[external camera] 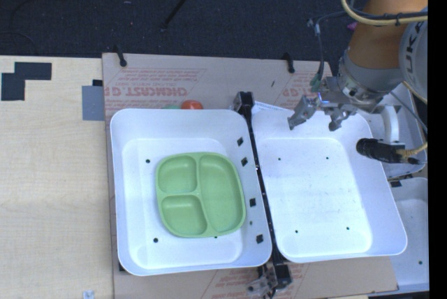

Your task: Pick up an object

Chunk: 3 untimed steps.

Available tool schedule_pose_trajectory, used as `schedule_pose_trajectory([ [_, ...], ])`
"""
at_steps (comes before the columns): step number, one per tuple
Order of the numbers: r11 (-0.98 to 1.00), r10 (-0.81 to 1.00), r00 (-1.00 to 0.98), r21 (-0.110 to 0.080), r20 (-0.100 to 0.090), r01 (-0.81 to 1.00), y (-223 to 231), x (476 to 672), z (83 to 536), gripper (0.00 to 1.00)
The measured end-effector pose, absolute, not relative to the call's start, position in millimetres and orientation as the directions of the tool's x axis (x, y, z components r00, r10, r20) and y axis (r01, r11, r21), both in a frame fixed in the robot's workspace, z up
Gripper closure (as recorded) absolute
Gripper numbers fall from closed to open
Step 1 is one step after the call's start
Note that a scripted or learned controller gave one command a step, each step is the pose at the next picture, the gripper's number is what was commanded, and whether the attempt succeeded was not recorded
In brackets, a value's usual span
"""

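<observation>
Within the left bin (133, 151), a green divided plate (200, 194) with three compartments lay flat, slightly toward the bin's right wall and near its front half. Nothing was seen resting in its compartments. Just beyond the left bin's far rim, a small orange object (191, 105) sat on the cardboard sheet (209, 84). Over the far edge of the right bin (377, 235), the gripper (318, 118) hung with its fingers spread apart, holding nothing.

Cardboard sheet (209, 81) — upside-down red print, unreadable
</observation>
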State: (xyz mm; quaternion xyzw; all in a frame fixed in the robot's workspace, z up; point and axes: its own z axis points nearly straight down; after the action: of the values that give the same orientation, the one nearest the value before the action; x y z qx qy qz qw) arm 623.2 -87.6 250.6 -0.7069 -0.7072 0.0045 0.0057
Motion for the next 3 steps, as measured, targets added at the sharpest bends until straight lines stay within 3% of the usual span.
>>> schedule_pose_trajectory([
  [1, 0.002, 1.0, -0.002, -0.003, 0.001, 1.0, -87.7, 625.3, 257.1, 0.0],
  [3, 0.0, 1.0, 0.0, -0.008, 0.001, 1.0, -97.3, 628.2, 162.5, 0.0],
])
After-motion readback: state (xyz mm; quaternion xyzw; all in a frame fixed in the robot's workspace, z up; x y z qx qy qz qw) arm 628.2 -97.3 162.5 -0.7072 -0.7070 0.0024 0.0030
